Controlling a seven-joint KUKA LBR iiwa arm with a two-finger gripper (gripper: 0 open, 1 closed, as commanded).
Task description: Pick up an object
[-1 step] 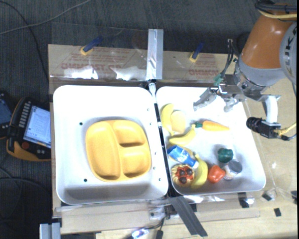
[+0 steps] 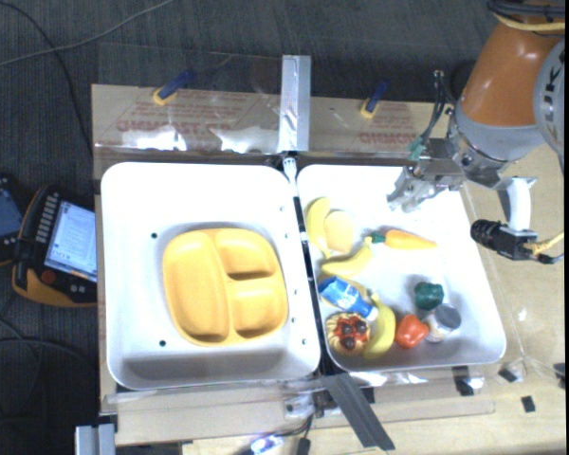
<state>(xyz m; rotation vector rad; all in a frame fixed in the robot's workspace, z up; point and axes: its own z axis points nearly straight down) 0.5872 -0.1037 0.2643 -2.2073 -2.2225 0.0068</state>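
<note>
Tomato (image 2: 411, 330), red and small, lies close to the near edge of the right bin (image 2: 474, 275), touching the tip of a banana (image 2: 387, 328) that curves up beside it. Left of that banana, in the near left corner of this bin, sits a round piece with red fruit on it (image 2: 349, 332), and just behind it lies a blue and white packet (image 2: 346, 295). Right of the tomato is a pale cup (image 2: 446, 320), with a dark green vegetable (image 2: 429, 295) just behind it. Nearer the middle of the bin a second banana (image 2: 348, 263) lies against the left wall, and a carrot (image 2: 408, 241) lies apart to its right, its green end pointing left. Behind the second banana a pale yellow fruit (image 2: 339, 227) rests beside a yellow slice (image 2: 317, 218). The left bin (image 2: 133, 197) holds a yellow divided tray (image 2: 226, 282) at its middle. The gripper (image 2: 410, 191) hangs over the far right part of the right bin, behind the carrot and apart from it; whether it is released or clenched I cannot tell. Two blue and yellow clamps (image 2: 174, 86) sit along the bench's far edge.
</note>
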